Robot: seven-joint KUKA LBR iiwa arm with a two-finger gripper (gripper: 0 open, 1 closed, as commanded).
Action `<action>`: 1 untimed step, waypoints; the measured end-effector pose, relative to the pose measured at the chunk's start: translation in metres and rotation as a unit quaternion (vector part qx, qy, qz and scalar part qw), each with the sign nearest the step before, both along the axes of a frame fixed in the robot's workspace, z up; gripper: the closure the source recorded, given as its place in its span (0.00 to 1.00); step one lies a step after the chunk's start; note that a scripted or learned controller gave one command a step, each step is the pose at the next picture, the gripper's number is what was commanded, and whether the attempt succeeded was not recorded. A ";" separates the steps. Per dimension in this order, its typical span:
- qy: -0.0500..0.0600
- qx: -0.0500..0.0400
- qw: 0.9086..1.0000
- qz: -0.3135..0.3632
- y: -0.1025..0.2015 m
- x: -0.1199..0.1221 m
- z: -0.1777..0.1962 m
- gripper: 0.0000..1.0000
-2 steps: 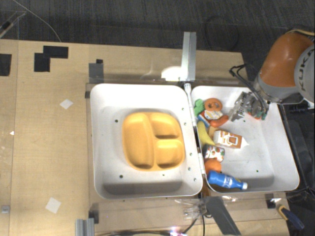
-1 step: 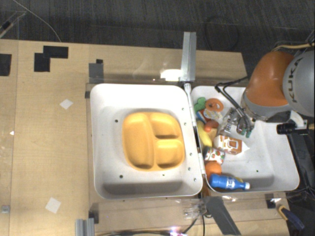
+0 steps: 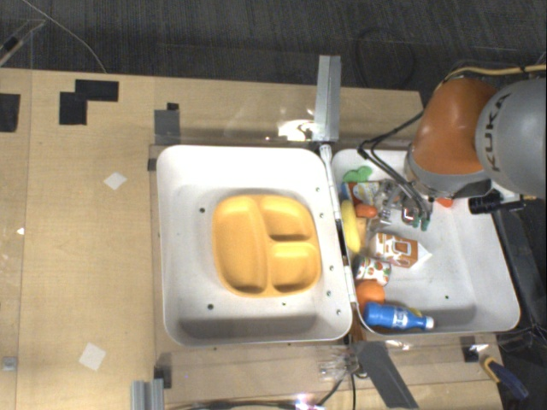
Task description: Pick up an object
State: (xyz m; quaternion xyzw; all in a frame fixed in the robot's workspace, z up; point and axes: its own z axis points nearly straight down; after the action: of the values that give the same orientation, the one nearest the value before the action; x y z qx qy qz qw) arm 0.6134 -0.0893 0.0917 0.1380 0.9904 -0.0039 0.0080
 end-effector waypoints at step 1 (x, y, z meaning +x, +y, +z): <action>-0.005 -0.001 1.000 0.001 0.000 0.003 0.014 1.00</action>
State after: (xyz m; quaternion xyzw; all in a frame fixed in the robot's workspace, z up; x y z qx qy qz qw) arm 0.6165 -0.0891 0.1053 0.1374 0.9904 -0.0038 0.0133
